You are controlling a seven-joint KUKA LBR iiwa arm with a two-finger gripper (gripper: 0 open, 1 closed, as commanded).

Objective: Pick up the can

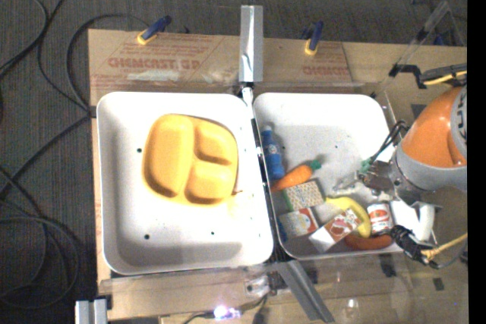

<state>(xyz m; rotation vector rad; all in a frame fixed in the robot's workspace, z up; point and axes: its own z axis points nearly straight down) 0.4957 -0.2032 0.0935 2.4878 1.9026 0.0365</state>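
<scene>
Carefully: you are working in a crowded corner. The can (380, 217) is standing just below the gripper (377, 180), touching the banana (355, 212) on its left. I cannot tell the gripper's state. You are needing a straight descent, avoiding the banana.

A brown board bench (220, 61) printed with red lettering is seen bearing two shallow white bins, the left bin (121, 231) and the right bin (326, 114), set touching side by side.
</scene>
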